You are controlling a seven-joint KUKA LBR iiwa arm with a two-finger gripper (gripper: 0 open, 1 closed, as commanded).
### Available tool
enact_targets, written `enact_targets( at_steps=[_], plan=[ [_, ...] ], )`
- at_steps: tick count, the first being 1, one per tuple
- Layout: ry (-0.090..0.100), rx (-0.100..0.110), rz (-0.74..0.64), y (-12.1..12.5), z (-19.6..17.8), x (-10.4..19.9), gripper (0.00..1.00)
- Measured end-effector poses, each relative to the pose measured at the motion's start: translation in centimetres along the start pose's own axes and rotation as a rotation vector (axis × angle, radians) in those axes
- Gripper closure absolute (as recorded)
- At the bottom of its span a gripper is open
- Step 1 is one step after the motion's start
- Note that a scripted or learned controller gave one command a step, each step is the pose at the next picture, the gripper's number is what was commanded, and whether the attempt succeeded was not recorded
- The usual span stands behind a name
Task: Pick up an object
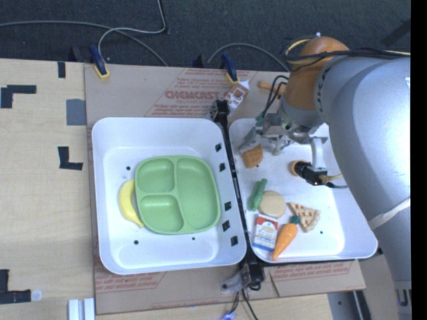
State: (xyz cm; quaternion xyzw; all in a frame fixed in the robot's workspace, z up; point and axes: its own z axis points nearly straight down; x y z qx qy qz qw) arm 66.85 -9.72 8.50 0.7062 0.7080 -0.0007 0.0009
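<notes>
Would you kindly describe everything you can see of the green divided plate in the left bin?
The green plate is a pale green, rounded-square tray that looks like matte plastic, moulded into three compartments: two at the far side and one wide one nearer the camera. It lies flat and upright on the floor of the left bin, roughly centred. Nothing sits in its compartments. A yellow banana lies along its left edge, touching or nearly touching it.

A pale green divided plate [177,194], a yellow banana [128,204] and an orange carrot [285,239] lie in white bins [113,139].
</notes>
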Motion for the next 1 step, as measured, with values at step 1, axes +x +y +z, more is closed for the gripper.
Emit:
enact_targets(
  at_steps=[1],
  plan=[
    [-0.003, 0.001, -0.001, -0.01, -0.99, -0.03, 1.00]
  ],
)
